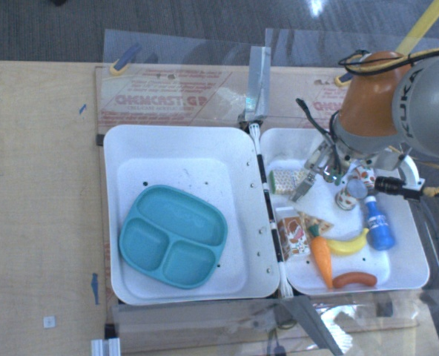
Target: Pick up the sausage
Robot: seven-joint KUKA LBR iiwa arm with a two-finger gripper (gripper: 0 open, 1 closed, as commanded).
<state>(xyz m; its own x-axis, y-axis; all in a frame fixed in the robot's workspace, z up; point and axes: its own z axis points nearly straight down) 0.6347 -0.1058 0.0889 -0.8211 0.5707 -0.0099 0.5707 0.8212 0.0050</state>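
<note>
On the desk (34,199) sit two white bins. The left bin (123,154) holds a teal tray (173,236) with three sections. The right bin (412,269) holds the clutter. The sausage (354,279) lies flat near the front edge of the right bin, just beside the tip of the carrot (321,258) and just in front of the banana (348,243). A blue bottle (378,225) lies to the right of the banana, and a printed packet (294,236) lies by the bin's left wall.

The arm (383,102) reaches in from the right, over the back of the right bin. Its end effector (314,178) hangs above the bin's back left part, well apart from the sausage, fingers spread a little with nothing between them.
</note>
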